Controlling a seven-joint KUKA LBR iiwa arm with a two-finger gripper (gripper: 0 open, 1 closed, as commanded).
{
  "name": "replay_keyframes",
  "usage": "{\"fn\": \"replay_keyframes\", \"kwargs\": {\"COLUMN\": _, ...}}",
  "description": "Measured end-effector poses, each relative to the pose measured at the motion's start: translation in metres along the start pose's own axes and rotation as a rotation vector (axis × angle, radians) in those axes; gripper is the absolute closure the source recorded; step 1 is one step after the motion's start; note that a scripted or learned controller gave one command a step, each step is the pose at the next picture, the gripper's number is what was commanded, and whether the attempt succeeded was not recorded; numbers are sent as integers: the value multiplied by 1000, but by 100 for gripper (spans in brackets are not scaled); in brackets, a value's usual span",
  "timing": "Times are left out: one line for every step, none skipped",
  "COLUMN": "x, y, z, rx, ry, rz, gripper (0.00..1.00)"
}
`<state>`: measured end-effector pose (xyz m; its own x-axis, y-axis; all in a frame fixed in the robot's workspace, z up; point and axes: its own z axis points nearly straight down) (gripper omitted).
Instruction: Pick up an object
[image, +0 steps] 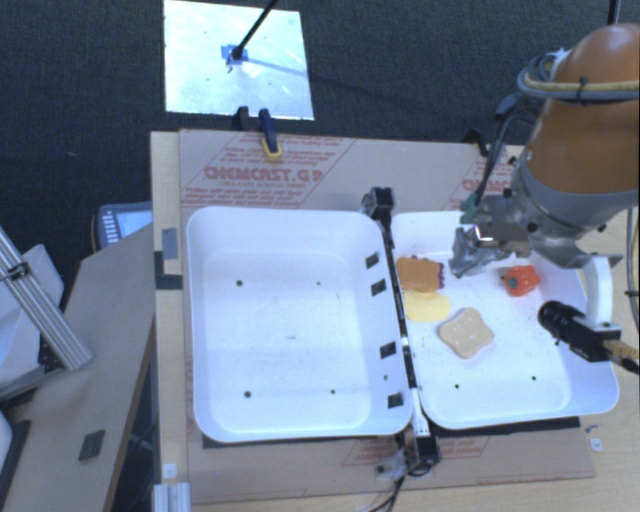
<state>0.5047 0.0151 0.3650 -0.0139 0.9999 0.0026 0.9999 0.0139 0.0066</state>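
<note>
Four small objects lie in the right bin (520, 400), all in its upper half. An orange-brown block with a darker top, perhaps a toy food piece (419, 273), sits close to the divider between the bins. Touching its lower edge is a flat pale yellow disc (428, 307). Just below and right of the disc lies a tan toast-shaped piece (466, 333), apart from the others by a narrow gap. Further right, a small red-orange item with a dark green tip, like a toy pepper or tomato (519, 281), rests on the bin floor.

The gripper (470, 256) hangs over the right bin between the orange-brown block and the red-orange item, just above the floor. Its metal parts are blurred together and dark, so whether they are spread or closed cannot be told; nothing is seen between them. Above it rises the grey arm with its orange band (590, 70), reaching in from the right.

A black cylindrical part (570, 328) juts over the right bin's right rim.

The left bin (290, 320) shows bare white floor with a few dark dots. Both bins sit on a cardboard sheet printed with red lettering (262, 172), and a yellow-tipped clamp (270, 138) grips its top edge
</note>
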Motion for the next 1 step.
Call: {"fn": "replay_keyframes", "kwargs": {"x": 63, "y": -7, "z": -180, "rx": -15, "ry": 3, "rz": 3, "gripper": 100}}
